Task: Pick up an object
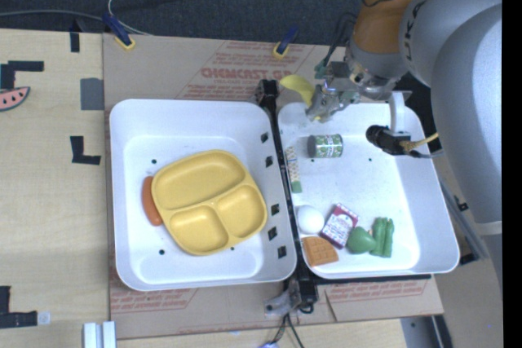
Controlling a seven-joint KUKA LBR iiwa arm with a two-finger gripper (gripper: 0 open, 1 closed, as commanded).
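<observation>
My claw (325, 106) hangs at the far rim of the right bin (408, 257), tight to the divider corner, and a yellow banana (298, 85) sits right at my fingers, though whether I'm clamped on it or how wide I'm spread I cannot tell. Just below me lies a green can (325, 146) on open white floor. The near edge is crowded: egg (310, 218), cracker (319, 250), red packet (340, 226), green toy (373, 238).

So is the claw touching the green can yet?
Apart. The camera view shows bare white bin floor between the claw and the green can, which lies on its side.
</observation>
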